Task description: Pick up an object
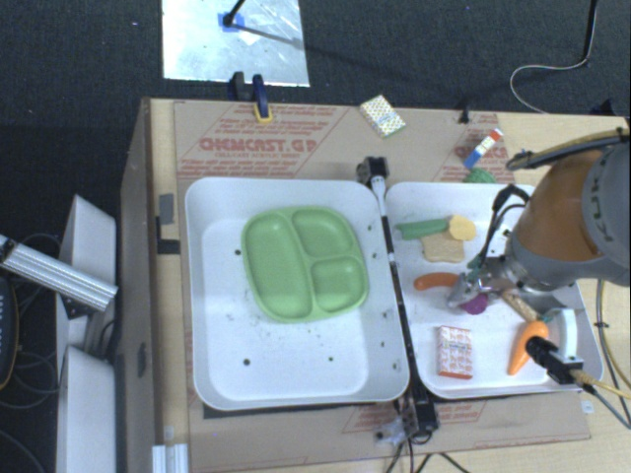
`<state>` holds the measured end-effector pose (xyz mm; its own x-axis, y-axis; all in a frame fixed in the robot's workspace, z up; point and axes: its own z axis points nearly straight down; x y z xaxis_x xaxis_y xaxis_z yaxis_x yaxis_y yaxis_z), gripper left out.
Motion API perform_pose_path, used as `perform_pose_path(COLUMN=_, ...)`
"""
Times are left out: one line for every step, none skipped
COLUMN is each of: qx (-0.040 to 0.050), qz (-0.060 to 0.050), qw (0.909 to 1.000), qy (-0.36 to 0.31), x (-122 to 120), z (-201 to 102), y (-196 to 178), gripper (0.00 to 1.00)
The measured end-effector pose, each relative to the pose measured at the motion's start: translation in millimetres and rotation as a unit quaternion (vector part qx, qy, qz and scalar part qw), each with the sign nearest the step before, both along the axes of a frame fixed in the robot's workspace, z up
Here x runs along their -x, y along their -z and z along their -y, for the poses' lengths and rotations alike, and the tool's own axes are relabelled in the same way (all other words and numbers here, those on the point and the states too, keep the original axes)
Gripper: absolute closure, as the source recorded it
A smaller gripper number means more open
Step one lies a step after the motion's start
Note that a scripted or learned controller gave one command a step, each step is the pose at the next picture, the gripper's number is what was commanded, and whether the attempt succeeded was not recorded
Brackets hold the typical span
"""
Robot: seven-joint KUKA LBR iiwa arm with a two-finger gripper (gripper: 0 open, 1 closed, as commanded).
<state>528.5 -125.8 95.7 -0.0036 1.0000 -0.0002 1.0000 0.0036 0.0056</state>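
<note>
My gripper [465, 294] reaches down into the right bin [493, 387] from the right. Its tip is right over a small purple object [475, 304] and just right of an orange-red sausage-shaped piece [434, 282]. A tan bread-like slice [444, 249], a yellow round piece [461, 229] and a green strip [422, 229] lie farther back in the same bin. A red and white packet [455, 351] lies near the front, and an orange carrot [522, 349] sits at the front right.
The left bin [222, 363] holds a green divided plate [304, 263]. Behind the bins, on the cardboard, lie a small patterned block [382, 115] and a red, white and blue item [482, 150]. The bins' shared rim [391, 274] runs close to my gripper's left.
</note>
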Motion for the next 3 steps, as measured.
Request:
perform_pose_path(qx=-0.0007, qz=0.000, qw=1.0000, qy=0.000, x=-43, z=-114, y=-176, gripper=1.00)
perform_pose_path(qx=-0.0005, qz=-0.003, qw=1.0000, qy=0.000, x=-58, z=-196, y=-88, gripper=1.00)
perform_pose_path(qx=-0.0001, qz=-0.002, qw=1.0000, qy=0.001, x=4, z=-160, y=-153, gripper=1.00)
